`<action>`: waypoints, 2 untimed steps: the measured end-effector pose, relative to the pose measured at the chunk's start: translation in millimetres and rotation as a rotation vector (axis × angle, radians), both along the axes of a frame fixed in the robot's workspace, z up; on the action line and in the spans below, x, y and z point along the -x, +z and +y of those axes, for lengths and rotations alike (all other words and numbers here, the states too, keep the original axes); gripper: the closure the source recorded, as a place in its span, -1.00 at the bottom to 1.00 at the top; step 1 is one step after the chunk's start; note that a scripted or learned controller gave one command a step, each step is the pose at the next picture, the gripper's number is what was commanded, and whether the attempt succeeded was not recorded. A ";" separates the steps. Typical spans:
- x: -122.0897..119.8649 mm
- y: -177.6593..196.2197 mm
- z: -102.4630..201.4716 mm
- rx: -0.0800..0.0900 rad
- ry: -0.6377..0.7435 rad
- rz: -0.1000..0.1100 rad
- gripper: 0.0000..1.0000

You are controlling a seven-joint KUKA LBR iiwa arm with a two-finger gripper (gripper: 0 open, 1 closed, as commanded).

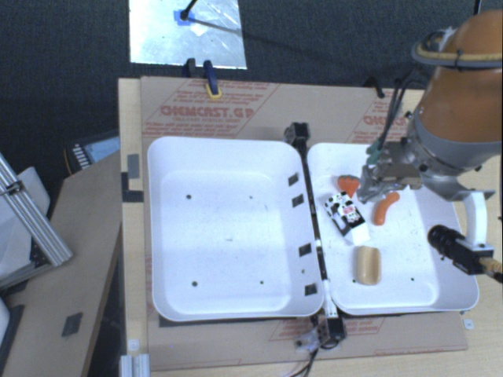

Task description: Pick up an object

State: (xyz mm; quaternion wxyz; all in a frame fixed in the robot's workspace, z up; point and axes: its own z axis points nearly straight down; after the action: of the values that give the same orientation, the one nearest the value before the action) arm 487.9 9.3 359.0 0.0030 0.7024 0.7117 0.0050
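In the right bin lie several small objects. An orange curved piece rests near the bin's middle, and another orange piece lies to its left. A black-and-white patterned block sits below that, and a tan oblong piece lies nearer the front. My gripper hangs over the bin's upper middle, just above and between the two orange pieces. Nothing shows between its fingers.
The left bin sits beside the right one, with black clips along the shared wall. A black cylinder part of the arm juts over the right bin's right side. Cardboard lies under both bins.
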 end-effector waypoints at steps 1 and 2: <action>-25.4 73.8 68.0 0.000 -0.003 0.000 1.00; 2.3 19.1 45.0 0.003 -0.013 0.013 1.00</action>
State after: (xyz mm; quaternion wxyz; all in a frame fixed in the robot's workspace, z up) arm 485.6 54.3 378.2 -0.0007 0.7072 0.7070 -0.0008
